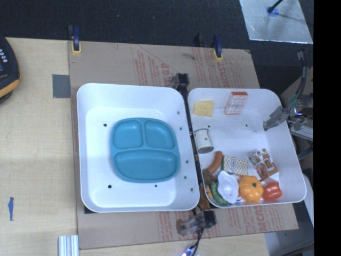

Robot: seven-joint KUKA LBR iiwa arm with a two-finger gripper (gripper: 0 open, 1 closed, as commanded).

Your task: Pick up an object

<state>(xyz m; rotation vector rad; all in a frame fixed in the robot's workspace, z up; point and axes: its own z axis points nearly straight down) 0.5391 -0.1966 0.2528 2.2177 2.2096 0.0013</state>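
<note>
Gripper [274, 119] reaches in from the right at the right bin's [250, 137] far edge, hovering over bare white floor; whether it is open or closed cannot be told; nothing shows between its tips. Objects lie nearby in that bin: a red-and-white packet [235, 102] and a yellow cheese slice [203, 108] toward the back; a small can [202, 141] by the left wall; a sausage [213, 162], a patterned packet [236, 165], an orange pepper [250, 189] and a red tomato [272, 191] crowded at the near edge. The left bin [90, 143] holds a blue divided plate [144, 149]; both bins rest on cardboard on the tabletop [32, 153].
</note>
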